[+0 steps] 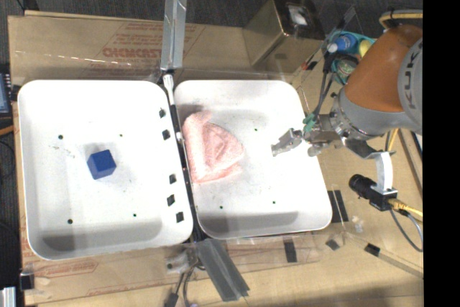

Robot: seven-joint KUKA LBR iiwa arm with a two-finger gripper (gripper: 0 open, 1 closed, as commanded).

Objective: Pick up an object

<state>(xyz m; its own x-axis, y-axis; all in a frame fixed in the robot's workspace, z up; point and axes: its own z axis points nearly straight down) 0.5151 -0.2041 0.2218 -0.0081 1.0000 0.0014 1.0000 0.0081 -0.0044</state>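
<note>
Over the right bin: the gripper [286, 142] hangs above the bin's right half, fingertips pointing left, nothing between them.
Finger state: too small and blurred to call, spread or pressed together, cannot tell.
Arm: the grey arm [374, 108] with its orange band reaches in from the right edge.
Pink object: a soft pink cloth-like lump [210, 147] lies in the right bin [287, 216] against its left wall, well apart from the gripper.
Blue cube: a small blue cube [101, 163] sits in the left bin [43, 234], near the middle.
Bench: cardboard [86, 39] lies behind the bins.
</note>
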